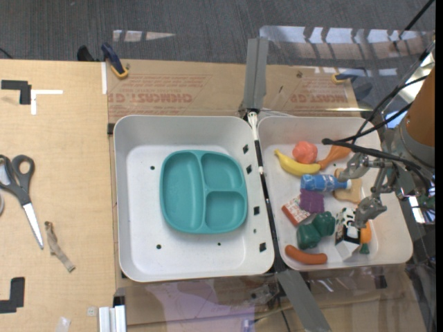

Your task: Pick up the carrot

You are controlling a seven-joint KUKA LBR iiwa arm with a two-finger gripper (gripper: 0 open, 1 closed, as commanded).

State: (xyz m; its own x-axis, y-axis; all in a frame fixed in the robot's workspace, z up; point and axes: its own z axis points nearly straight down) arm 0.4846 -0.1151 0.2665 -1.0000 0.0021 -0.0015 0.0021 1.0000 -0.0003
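Observation:
The carrot (335, 155) is an orange tapered piece with a dark stem end, lying in the right bin (401, 254) near its back, just right of the yellow banana (296, 164). My gripper (363, 187) hangs over the bin's right side, in front of and slightly right of the carrot. Its fingers (355, 164) are spread, one close to the carrot's thick end and the other nearer the bin's front. Nothing is held between them; a tan piece (348, 194) lies below the gap.
The right bin also holds a red-orange ball (304, 151), blue bottle (322, 182), purple block (313, 202), green pepper (315, 230), red sausage (306, 256) and black-and-white toy (348, 227). A teal divided plate (204, 191) lies in the left bin (131, 185). Scissors (21, 192) lie far left.

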